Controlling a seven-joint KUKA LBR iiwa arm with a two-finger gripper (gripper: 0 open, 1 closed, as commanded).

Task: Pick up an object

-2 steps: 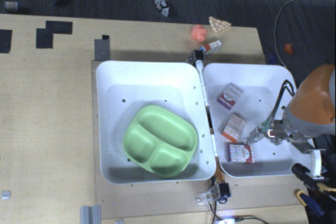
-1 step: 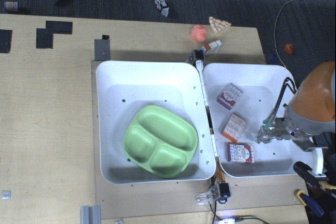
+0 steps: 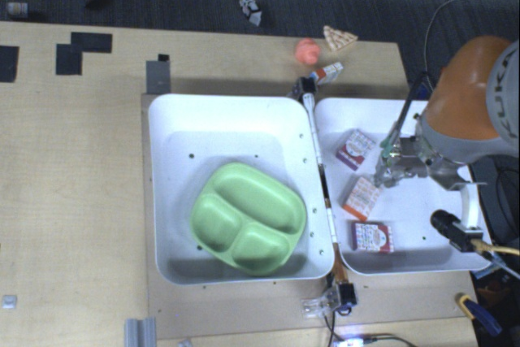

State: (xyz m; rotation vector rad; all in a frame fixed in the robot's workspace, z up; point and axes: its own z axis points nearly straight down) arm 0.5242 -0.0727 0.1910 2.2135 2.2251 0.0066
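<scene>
In the right bin (image 3: 422, 256), nearest, a small red-and-white carton (image 3: 372, 236) lies flat, long axis left to right, close to the near wall; its print is too small to read. Just beyond, an orange-edged packet (image 3: 360, 197) tilts diagonally, near end leftward. The hand (image 3: 388, 173) hangs over its far right corner; whether it is spread or pressed together cannot be told. Farther still sits a third small carton (image 3: 356, 149), angled. Bare floor remains right of them. In the left bin (image 3: 162, 175) lies a green divided tray (image 3: 248, 216).
</scene>
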